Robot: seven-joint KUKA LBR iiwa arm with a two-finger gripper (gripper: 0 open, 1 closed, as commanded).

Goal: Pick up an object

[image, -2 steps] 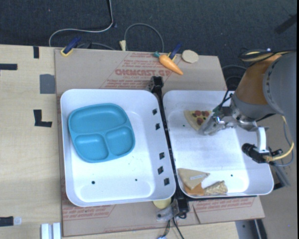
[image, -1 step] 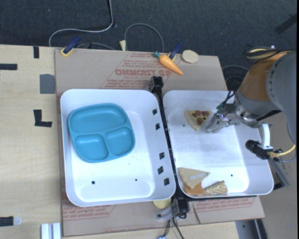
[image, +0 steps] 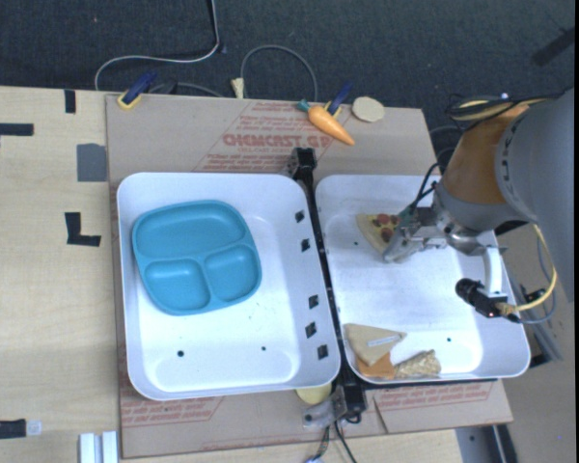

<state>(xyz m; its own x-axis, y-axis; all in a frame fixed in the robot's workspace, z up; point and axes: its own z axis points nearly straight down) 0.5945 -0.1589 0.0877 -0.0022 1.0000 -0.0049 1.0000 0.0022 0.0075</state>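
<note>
I see my gripper (image: 398, 249) low in the right bin (image: 463, 302), in its upper-left part, with its tip right at a small pizza-slice toy (image: 376, 228). That toy lies just up and to the left of the tip, touching it or nearly so, its point aimed toward the bin divider (image: 317, 258). Whether the jaws are spread or closed I cannot tell; metal and toy blur together there. The move turns on that small offset: I judge the tip sits at the slice's right edge rather than astride it. Other food pieces (image: 391, 350) lie well apart, near the front wall
</note>
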